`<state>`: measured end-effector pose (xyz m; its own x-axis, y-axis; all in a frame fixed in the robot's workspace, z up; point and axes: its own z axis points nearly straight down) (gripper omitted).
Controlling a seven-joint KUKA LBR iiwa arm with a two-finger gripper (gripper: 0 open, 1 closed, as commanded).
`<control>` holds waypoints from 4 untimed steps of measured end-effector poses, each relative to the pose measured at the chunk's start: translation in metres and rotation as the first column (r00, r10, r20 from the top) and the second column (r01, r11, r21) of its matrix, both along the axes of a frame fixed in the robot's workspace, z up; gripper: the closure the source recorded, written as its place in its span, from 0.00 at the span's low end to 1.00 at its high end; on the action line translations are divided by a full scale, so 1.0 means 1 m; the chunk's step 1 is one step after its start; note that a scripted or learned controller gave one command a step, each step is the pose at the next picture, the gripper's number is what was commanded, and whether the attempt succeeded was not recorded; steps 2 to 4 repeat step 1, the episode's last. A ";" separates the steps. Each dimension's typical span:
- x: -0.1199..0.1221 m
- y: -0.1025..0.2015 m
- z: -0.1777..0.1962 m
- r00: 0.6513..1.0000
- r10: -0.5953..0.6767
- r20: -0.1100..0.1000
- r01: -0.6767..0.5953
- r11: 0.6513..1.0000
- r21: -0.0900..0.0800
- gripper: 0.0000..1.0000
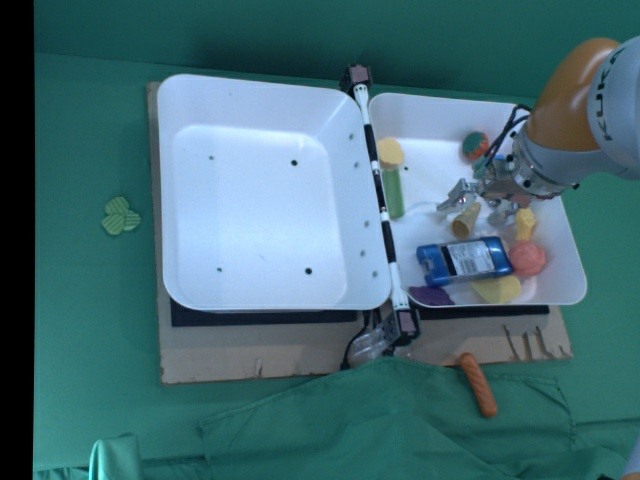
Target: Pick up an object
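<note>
Cone [466, 220], small and yellow-tan, sits right at the gripper [462, 198] tips in the right bin [565, 286]; can't tell if jaws are spread or pinching it. Just beside: yellow block [524, 224], pink ball [528, 258], blue packet [464, 259]. Farther out: green tube w/ yellow cap [392, 178] by the divider, orange-green ball [475, 146] near back wall. Left bin [200, 98] alongside.

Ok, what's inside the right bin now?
The right bin holds a blue packet, green tube, cone, pink ball and yellow pieces. The gripper and arm cover its far-right part.
</note>
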<state>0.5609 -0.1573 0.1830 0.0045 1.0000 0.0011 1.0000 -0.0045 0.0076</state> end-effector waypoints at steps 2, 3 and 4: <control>0.002 -0.002 0.016 1.000 -0.002 0.015 0.002 1.000 -0.008 1.00; 0.002 -0.002 0.016 1.000 -0.002 0.015 0.002 1.000 -0.008 1.00; 0.002 -0.002 0.016 1.000 -0.002 0.015 0.002 1.000 -0.008 1.00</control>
